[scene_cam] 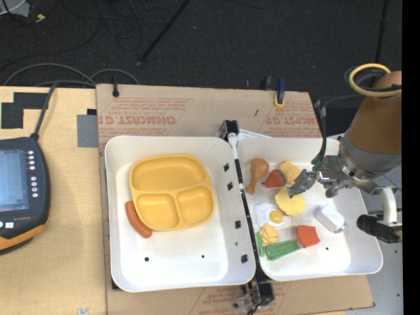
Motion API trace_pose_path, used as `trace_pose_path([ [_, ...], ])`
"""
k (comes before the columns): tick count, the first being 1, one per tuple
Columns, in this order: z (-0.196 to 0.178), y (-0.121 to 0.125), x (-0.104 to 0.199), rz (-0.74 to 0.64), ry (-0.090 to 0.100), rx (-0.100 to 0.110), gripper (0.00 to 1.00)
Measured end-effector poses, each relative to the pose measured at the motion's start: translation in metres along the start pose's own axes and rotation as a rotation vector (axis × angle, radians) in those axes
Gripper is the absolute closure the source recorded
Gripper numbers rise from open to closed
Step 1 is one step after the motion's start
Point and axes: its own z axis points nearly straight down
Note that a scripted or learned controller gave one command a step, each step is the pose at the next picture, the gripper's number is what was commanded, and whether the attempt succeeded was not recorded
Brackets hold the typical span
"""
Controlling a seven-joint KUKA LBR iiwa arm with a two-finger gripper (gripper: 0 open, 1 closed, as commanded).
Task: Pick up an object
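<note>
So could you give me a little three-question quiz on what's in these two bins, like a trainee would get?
1. True or false: the yellow tray lies in the right bin.
2. What lies against the tray's left edge? A) sausage B) spoon C) cup
3. Fill in: the pincer hangs over the ____ bin.

Key: 1 false, it is in the left bin. 2 A, the sausage. 3 right.

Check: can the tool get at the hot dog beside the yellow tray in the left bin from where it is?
Probably yes. The hot dog lies uncovered against the yellow tray, open from above. The tool sits over the right bin, so it must cross the divider.
</note>
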Motion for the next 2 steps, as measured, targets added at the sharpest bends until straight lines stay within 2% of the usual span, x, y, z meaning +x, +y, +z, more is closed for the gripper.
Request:
trace_pose_path([
  [1, -0.009, 0.000, -0.001, 0.000, 0.001, 0.004, 1.00],
  [2, -0.033, -0.035, 0.103, -0.009, 0.004, 0.001, 1.00],
])
